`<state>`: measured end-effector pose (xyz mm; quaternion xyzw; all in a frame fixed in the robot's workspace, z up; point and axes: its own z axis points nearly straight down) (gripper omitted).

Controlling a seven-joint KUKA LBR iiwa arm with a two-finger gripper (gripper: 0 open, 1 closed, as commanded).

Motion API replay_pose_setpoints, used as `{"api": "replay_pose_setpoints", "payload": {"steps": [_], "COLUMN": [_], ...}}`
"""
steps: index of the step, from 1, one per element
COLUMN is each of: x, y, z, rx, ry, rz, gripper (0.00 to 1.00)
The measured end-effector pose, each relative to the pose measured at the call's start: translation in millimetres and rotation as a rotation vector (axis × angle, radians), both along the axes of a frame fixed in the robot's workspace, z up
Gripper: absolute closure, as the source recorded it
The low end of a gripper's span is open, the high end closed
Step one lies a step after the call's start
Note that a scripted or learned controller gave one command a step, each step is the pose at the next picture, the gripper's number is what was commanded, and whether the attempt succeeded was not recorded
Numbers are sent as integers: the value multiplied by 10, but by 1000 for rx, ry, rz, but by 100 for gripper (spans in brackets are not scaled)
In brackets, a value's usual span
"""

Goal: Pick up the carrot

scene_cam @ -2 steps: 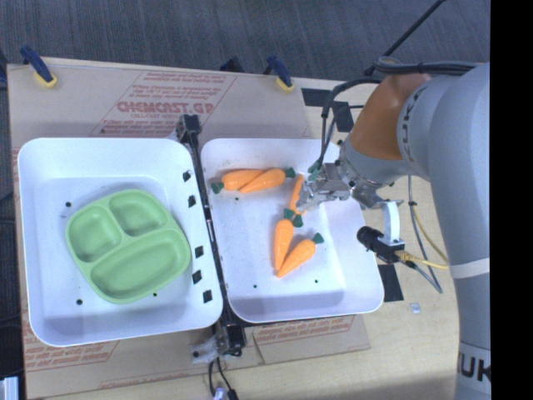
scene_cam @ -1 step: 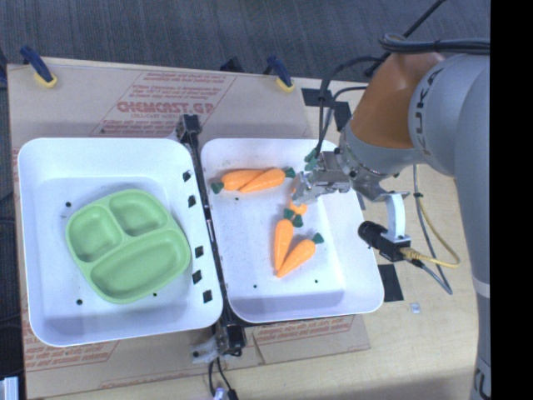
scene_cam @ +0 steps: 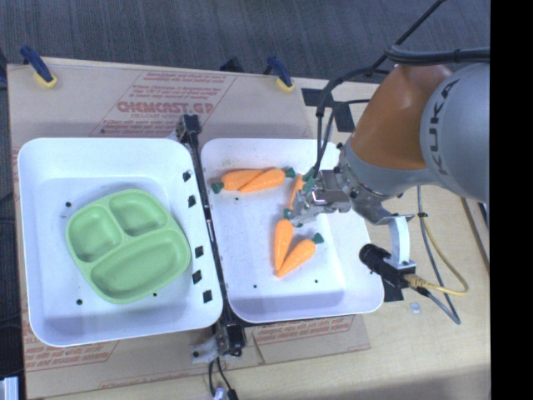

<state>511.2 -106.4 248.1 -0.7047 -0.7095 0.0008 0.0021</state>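
Gripper (scene_cam: 301, 204) beside carrot (scene_cam: 296, 192); "KUKA" arm (scene_cam: 433, 132)

- The light is bright, even and diffuse, coming from above; nothing is dim.
- The two white bins (scene_cam: 117, 152) are close to blown out, and their walls show little shading.
- A soft shadow lies beneath the gripper (scene_cam: 305, 202) on the bin floor; small faint shadows hug the carrots (scene_cam: 287, 246) just in front of the jaws.
- The orange band (scene_cam: 398, 115) behind the jaws carries a mild sheen, with no hard glare.
- Focus is fair but soft throughout; the metal parts at the jaws look slightly smeared, and fine detail is grainy.
- Printed text on the cardboard (scene_cam: 166, 98) is hardly legible.
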Motion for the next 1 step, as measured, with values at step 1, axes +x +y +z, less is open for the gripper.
{"api": "replay_pose_setpoints", "payload": {"steps": [1], "x": [-352], "y": [532], "z": [-9], "rx": [-2], "ry": [1], "rz": [2], "gripper": [100]}}
